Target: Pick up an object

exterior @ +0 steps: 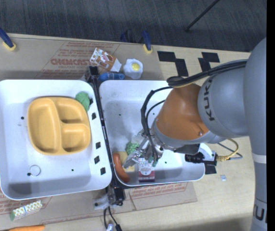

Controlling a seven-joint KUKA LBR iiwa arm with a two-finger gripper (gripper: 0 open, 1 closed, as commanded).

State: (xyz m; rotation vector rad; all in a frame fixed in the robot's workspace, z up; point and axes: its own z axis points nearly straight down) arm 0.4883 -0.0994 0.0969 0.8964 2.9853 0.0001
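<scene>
Gripper [144,155] lowered into right bin [123,105], near-front corner; finger state cannot be told, hidden among clutter. Small red-labelled packet [147,173] seen just below it, against front wall, long axis roughly upright in view. Orange carrot-like piece [119,168] beside, green item [132,147] adjacent. Risk judged: crowding near wall could cause glancing contact, missed grasp.

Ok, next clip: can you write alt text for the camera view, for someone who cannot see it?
A grey robot arm with an orange band lowers its two-finger gripper into the right shallow white bin, over a cluster of small items including a red-labelled packet and an orange carrot-shaped toy. The left shallow white bin holds a yellow divided plastic tray.
</scene>
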